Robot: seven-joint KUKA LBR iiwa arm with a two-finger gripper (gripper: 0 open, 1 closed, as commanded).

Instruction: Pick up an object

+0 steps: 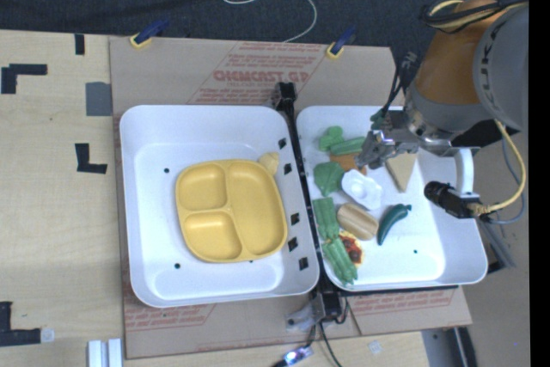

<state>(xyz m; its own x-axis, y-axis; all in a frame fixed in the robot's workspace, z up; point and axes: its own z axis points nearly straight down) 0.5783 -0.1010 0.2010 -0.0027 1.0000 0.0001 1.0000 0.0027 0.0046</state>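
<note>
gripper hangs low over right bin, at about eleven o'clock within it, reaching in from three o'clock under the grey and orange arm. cannot tell whether open or closed; too dark and too crowded by cables to read. nothing seen held.

sits where it does, probably, because the toys crowd the bin's nine o'clock side: a descent here lands on the thickest part of the pile. likely the approach or closing step of a pick, with no lift seen.

nearest candidates: orange piece touching the tip's nine o'clock side, tan wedge just beside at four o'clock, white piece close at six o'clock. cannot say which is aimed at.

white piece: small, pale, lumpy, glossy, hard to pick out against the bin floor. tan wedge: flat triangular slice, cheese-like, point toward six o'clock. orange piece: mostly hidden under green leaf, which lies at ten o'clock of the tip.

further toward six o'clock: bread roll, dark green pepper tilted beside it at three o'clock, green pod along the bin's nine o'clock wall, red and yellow bit near the bottom.

left bin holds yellow tray, three compartments, lying centred and flat; perhaps a drop spot, though the task asks only for a pick.
</note>
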